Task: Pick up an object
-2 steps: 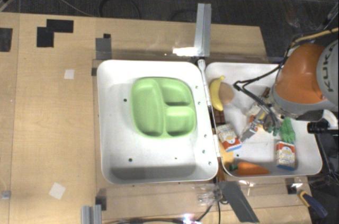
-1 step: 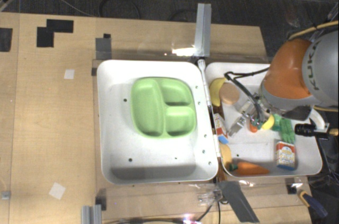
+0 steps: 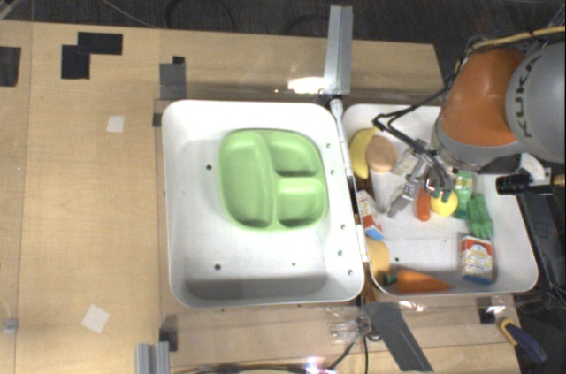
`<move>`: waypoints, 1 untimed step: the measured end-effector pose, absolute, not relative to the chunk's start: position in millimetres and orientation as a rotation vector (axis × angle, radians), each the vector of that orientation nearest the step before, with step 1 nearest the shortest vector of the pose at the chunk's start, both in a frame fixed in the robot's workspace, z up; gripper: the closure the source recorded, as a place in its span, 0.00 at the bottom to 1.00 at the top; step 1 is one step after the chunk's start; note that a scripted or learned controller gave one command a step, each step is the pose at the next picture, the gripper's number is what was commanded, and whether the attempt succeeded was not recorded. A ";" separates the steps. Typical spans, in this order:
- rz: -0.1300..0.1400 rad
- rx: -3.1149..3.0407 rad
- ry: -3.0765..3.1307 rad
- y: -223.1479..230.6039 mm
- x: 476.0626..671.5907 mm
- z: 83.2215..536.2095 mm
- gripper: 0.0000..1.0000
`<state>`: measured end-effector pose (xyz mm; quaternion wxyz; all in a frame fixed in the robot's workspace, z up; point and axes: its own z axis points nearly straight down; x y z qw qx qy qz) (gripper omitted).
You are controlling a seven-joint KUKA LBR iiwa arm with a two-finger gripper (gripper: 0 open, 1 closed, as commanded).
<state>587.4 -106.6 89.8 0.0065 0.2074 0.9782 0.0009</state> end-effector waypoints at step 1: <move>0.005 0.802 3.020 -120.3 552.8 90.3 0.00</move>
